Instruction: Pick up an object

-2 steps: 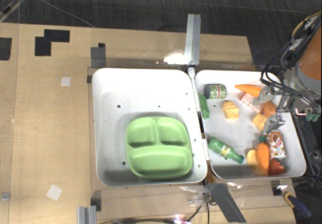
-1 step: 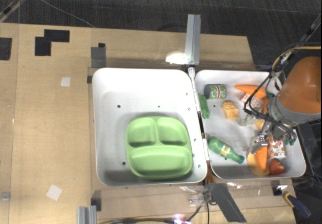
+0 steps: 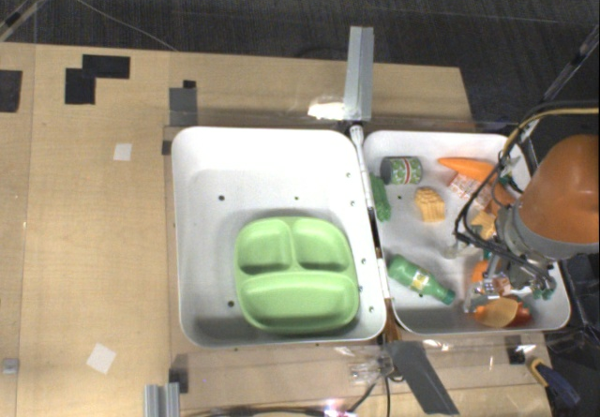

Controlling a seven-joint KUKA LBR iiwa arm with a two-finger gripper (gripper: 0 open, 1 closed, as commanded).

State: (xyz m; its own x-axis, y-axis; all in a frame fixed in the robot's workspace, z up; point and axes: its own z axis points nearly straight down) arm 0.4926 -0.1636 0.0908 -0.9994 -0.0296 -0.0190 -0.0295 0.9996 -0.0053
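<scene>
My gripper (image 3: 498, 290) is low in the front right corner of the right bin (image 3: 412, 317), hanging from the orange-banded wrist (image 3: 562, 200). Just below it lie orange and red toy pieces (image 3: 499, 313), partly hidden by the gripper. A green bottle (image 3: 420, 278) lies on its side to the gripper's left. Further back are a small can (image 3: 403, 170), a yellow block (image 3: 430, 205), a carrot (image 3: 466, 165) and a thin green piece (image 3: 379, 198) along the bin's left wall.
The left bin (image 3: 202, 171) holds a green divided plate (image 3: 296, 275) near its front. A grey upright post (image 3: 359, 73) stands behind the bins where they meet. Cables loop beside the wrist at the right.
</scene>
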